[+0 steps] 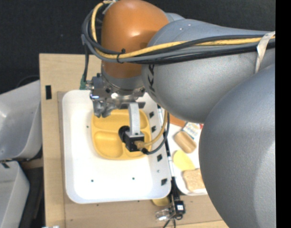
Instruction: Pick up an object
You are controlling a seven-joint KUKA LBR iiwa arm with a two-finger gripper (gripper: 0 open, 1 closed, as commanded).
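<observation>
The arm (216, 65) reaches in from the right, its wrist pointing straight down over the left bin (81, 175). The gripper (101, 109) hangs just above the far edge of the yellow plate (106, 144), which lies in that bin. I cannot tell whether the gripper is open or closed.

Grey arm (216, 70) reaching in from the right, wrist (119, 82) bending downward.
Its orange band (131, 27) is facing the camera, and the gripper (104, 108) is hanging straight beneath it, pointing down.

Pale wooden bench (52, 127), left white bin (74, 175), right white bin (181, 190) just beside it
</observation>
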